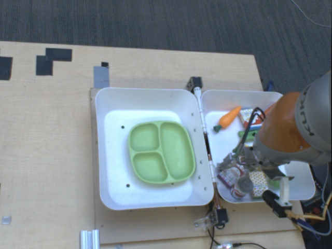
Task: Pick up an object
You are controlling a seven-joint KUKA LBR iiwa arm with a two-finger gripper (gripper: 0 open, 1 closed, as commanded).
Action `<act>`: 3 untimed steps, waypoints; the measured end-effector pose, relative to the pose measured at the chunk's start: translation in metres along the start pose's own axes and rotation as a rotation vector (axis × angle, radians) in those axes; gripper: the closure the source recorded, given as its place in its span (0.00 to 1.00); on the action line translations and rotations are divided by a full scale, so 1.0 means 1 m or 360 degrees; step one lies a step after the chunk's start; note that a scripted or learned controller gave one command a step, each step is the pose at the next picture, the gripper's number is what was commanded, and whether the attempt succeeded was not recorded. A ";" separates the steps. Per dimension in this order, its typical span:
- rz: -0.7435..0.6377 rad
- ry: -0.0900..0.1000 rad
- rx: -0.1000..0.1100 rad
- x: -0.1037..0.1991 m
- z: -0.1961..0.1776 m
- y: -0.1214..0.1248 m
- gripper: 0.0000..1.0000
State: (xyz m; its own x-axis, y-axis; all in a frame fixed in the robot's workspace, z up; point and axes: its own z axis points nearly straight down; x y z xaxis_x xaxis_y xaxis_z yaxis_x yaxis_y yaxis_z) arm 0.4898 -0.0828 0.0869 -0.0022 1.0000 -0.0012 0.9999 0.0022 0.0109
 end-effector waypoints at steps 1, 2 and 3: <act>-0.0001 -0.0001 -0.0010 0.000 -0.011 0.002 1.00; -0.0001 -0.0001 -0.0009 0.000 -0.011 0.002 0.00; -0.0004 -0.0001 -0.0016 0.001 -0.022 0.004 1.00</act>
